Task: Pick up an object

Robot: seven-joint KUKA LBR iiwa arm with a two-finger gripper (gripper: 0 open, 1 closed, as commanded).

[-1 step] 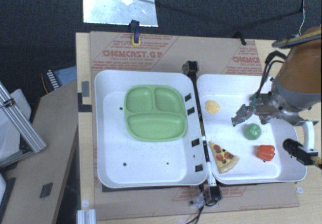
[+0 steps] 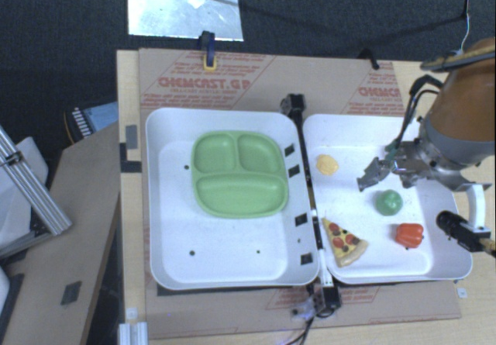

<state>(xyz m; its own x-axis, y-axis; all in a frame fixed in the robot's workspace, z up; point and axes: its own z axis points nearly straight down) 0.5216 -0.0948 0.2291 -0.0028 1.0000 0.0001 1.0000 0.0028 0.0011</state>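
Right bin (image 2: 442,262): yellow piece (image 2: 327,165), green ball (image 2: 389,201), red pepper (image 2: 410,235), pizza slice (image 2: 346,242); left bin (image 2: 167,258): green plate (image 2: 236,174). Tool (image 2: 377,173) above ball, fingers parted, nothing held; step: approach; next, I judge: lower astride ball, close.

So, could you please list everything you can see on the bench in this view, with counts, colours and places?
White bins: 2, side by side; left bin, right bin.
Divided plate: 1, light green, middle of the left bin.
Yellow piece: 1, upper left of the right bin.
Green ball: 1, middle of the right bin.
Red-orange piece: 1, lower right of the right bin.
Pizza slice toy: 1, lower left of the right bin.
Cardboard sheet: 1, brown with red print, under both bins.
Arm: 1, grey and orange, reaching in from the right.
Gripper: 1, above the right bin, up-left of the green ball.
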